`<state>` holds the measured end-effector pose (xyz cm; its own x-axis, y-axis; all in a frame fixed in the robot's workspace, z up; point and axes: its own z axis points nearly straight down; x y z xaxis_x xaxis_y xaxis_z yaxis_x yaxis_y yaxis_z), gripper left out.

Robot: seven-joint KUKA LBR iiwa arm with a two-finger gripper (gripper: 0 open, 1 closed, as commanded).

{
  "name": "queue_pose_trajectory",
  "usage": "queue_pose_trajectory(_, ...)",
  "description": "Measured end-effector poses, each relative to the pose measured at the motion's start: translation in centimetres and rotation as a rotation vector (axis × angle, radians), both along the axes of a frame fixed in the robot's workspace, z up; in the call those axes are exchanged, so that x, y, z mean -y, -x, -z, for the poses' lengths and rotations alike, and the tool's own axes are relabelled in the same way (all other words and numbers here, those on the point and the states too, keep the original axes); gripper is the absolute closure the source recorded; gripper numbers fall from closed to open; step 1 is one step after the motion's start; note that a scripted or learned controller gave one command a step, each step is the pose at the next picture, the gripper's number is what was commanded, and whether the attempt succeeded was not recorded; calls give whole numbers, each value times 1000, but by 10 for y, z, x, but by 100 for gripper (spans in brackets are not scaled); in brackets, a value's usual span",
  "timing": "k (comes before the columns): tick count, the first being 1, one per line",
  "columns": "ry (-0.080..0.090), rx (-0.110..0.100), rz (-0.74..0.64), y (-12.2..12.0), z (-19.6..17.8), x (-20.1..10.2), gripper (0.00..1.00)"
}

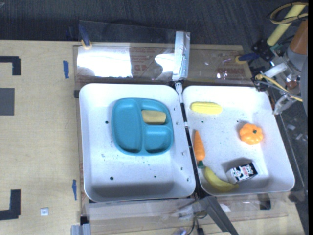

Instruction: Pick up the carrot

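Carrot lying untouched in the right bin

The carrot lies against the right bin's left wall, above a banana, well apart from the tool at the bin's upper right corner; whether the tool is released or clenched, I cannot tell.

**1 fixed camera, high above the table**

The camera looked down at a slant on the table, far enough back to frame the left bin and right bin whole. Dark floor ran along the top edge, and arm hardware entered at upper right.
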<state>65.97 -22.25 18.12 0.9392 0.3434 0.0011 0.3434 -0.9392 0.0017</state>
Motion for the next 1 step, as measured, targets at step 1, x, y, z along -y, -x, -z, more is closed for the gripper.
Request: queue_pose_trajectory(1, -6, -1, 142, 6, 61, -4, 0)
